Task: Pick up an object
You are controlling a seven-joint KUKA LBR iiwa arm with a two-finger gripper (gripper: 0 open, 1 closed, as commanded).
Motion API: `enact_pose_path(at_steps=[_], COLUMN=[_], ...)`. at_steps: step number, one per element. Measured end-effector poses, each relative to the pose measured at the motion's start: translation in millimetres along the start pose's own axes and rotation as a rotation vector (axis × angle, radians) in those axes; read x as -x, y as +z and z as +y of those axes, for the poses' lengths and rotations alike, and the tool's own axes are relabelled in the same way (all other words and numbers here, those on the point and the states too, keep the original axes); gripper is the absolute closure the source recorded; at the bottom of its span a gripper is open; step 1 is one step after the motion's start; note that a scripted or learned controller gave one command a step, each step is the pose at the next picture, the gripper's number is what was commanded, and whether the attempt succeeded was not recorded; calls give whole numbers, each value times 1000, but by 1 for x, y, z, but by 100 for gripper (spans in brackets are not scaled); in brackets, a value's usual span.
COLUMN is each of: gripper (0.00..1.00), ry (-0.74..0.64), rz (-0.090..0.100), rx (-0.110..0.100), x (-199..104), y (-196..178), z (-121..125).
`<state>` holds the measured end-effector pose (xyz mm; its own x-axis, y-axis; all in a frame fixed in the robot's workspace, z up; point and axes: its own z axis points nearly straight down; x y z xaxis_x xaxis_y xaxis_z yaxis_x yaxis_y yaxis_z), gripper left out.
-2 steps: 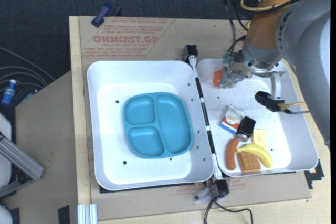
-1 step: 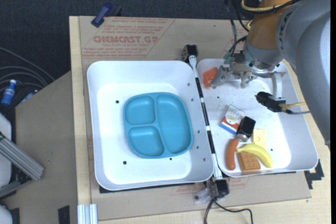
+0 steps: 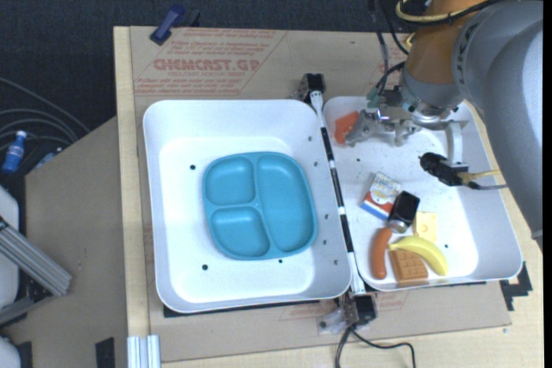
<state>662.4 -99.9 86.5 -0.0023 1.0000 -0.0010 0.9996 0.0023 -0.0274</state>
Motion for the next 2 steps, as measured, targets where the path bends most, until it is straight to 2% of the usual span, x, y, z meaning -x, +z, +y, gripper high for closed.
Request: enact_pose_path(at_steps=[1,2], gripper=[100,0], ry=[1,2], rz=[4,1], rx=[3,-1], x=[-2,0], y=[-10,-9], z=[0,-1])
